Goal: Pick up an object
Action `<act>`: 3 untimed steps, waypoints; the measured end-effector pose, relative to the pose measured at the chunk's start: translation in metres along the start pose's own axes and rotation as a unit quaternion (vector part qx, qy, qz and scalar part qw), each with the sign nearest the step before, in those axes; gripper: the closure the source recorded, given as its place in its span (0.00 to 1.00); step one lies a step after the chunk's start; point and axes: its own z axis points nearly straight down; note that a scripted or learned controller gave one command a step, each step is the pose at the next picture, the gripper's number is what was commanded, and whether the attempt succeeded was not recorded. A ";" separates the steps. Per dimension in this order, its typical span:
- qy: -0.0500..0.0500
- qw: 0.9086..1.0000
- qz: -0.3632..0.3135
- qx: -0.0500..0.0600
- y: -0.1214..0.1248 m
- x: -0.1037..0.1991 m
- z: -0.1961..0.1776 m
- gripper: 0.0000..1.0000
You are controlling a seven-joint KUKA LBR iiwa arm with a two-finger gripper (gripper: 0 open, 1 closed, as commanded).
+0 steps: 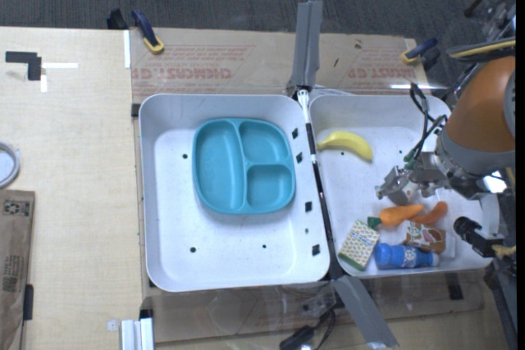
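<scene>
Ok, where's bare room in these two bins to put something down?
Left white bin: bare floor all round the teal divided plate, widest below it. Right white bin: bare between the yellow banana and its lower left. Crowded lower right, around the orange carrot, blue bottle and the hand.

**Open room and blocked spots in the two bins**

Much of the left bin (pixel 156 176) is taken up by a blue plate (pixel 244 165). In the right bin (pixel 385 109), open floor is seen around the banana (pixel 345 144). The near corner is crowded by a carrot (pixel 404 215), a blue bottle (pixel 404 256) and a small packet (pixel 358 242).
</scene>
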 end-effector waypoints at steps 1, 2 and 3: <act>-0.001 1.000 -0.019 -0.001 0.060 0.040 0.026 0.00; -0.001 1.000 -0.018 0.001 0.060 0.039 0.021 1.00; -0.001 1.000 -0.018 0.001 0.060 0.039 0.021 0.00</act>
